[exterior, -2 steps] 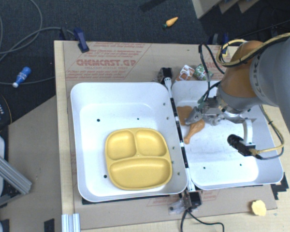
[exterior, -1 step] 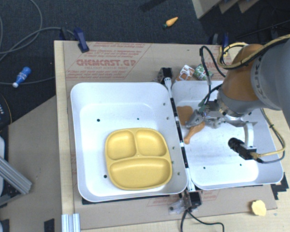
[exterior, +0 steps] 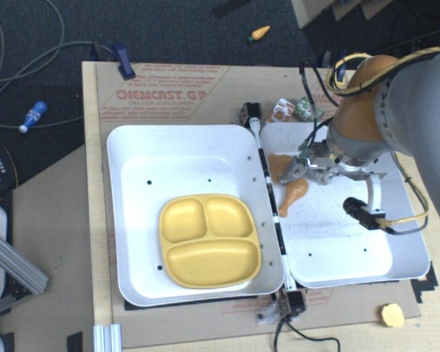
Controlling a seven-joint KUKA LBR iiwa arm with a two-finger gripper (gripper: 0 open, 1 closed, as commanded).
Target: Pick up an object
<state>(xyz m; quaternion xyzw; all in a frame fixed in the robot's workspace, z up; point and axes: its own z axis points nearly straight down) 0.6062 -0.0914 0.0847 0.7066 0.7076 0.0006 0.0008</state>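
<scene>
The arm enters from the upper right of the frame, its orange band above the wrist, and the gripper sits low over the upper left part of the right bin. Whether the claw is wide or narrow cannot be told; its fingers are lost against the grey metal of the wrist. Just below and left of the gripper lies a drumstick, tan-orange, close to the wall shared by both bins. Its long axis runs on a slant, from upper right to lower left: the thick end points up toward the gripper, the thin end down toward the divider. Whether it touches the gripper cannot be told. A flatter brown piece lies just above it, against the same wall. The left bin holds a yellow tray with three compartments, set in its lower middle. At the upper edge of the right bin, small packets lie on the cardboard. A yellow bit rests at lower right, outside the bins. On the dark floor, a blue bottle lies at far left and an orange bit at top centre.
</scene>
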